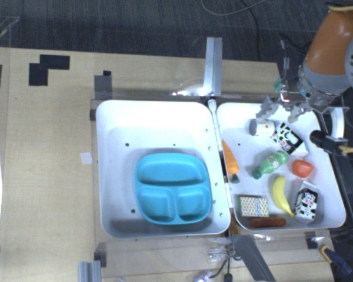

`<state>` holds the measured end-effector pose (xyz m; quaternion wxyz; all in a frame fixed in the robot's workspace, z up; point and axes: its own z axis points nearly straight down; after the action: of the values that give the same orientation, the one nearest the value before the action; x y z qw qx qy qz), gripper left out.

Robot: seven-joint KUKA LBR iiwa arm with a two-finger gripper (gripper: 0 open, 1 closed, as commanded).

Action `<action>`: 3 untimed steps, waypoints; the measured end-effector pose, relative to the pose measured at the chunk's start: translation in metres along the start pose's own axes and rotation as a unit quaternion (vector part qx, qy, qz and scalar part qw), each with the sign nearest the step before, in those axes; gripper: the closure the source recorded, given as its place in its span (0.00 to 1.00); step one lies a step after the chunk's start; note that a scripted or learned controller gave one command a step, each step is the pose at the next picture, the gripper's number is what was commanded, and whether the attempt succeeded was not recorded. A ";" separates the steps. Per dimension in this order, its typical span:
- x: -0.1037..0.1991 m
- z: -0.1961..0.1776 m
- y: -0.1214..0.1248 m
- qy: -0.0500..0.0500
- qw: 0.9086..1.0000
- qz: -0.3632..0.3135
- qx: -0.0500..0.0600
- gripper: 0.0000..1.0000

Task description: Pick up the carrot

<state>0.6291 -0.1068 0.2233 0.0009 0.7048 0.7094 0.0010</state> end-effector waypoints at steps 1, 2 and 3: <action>0.114 0.038 -0.016 0.000 0.999 -0.037 -0.001 0.00; 0.118 0.038 -0.078 0.000 0.995 -0.096 -0.001 0.00; 0.118 0.038 -0.078 0.000 0.995 -0.096 -0.001 0.00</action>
<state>0.5508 0.0112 0.1855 0.0016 0.6334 0.7738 0.0018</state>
